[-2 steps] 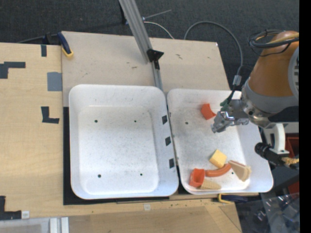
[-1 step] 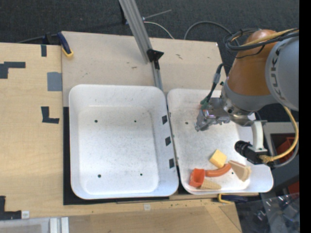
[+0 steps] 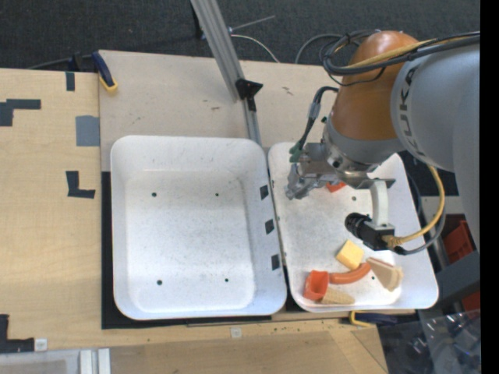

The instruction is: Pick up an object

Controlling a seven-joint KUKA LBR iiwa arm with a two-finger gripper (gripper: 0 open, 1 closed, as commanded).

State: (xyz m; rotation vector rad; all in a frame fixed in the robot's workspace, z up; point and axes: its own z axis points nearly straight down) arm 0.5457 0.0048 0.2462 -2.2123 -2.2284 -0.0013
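- Bench [image 3: 47,170] is carrying two shallow white bins, sitting side by side and touching along their inner rims.
- Left bin [image 3: 129,154] and right bin [image 3: 427,291] are both resting on a black mat [image 3: 106,255] (showing along the left and front edges).
- Dark tape pieces [image 3: 76,184] are sticking to the wood at left.
- Blue-and-yellow clamp [image 3: 104,72] is gripping the far edge.

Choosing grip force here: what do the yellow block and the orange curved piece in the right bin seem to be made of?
Yellow block: probably plastic or foam, matte, flat even colour, no glare. Orange curved piece: likely moulded plastic, smooth with a slight sheen. Right bin: white plastic, dull speckled surface. All judged by look alone.
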